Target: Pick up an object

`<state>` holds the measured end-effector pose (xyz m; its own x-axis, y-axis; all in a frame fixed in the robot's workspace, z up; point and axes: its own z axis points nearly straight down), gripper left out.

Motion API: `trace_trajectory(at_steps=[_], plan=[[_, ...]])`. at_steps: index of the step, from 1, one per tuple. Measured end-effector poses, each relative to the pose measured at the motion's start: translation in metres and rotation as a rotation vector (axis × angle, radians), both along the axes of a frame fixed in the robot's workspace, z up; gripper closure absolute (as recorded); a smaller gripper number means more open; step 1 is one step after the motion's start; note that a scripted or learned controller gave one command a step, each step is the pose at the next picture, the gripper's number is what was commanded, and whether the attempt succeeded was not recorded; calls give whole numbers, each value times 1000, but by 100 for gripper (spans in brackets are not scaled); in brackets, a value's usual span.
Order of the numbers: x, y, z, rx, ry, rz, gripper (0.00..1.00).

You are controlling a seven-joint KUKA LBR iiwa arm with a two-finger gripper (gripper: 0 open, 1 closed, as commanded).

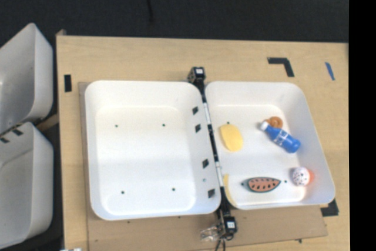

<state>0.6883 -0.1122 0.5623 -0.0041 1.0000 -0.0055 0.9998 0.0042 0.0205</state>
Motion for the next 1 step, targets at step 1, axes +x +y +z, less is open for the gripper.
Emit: trace_trajectory(at_steps=[1], plan=[[-19,1,-198,7,38,-6,100]])
